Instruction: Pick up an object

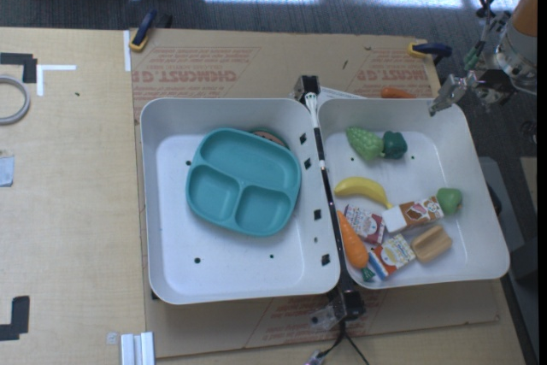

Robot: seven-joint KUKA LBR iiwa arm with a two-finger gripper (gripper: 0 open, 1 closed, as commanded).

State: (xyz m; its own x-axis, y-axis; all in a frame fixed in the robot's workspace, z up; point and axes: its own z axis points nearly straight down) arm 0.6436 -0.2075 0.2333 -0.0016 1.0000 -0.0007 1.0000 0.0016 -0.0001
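Cardboard under bins shows mirrored print, unreadable.

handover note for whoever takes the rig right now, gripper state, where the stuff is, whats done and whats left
Gripper: at the upper right, over the far right corner of the right bin, above the rim and apart from the items. Whether it is open or shut cannot be made out; nothing is seen in it.

Right bin: green items near the back, banana in the middle, green ball by the right wall, carrot, snack packets and a bread piece toward the front.

Left bin: teal divided plate.

Done: nothing picked up yet. Left: descend on an item, grip it, lift it.
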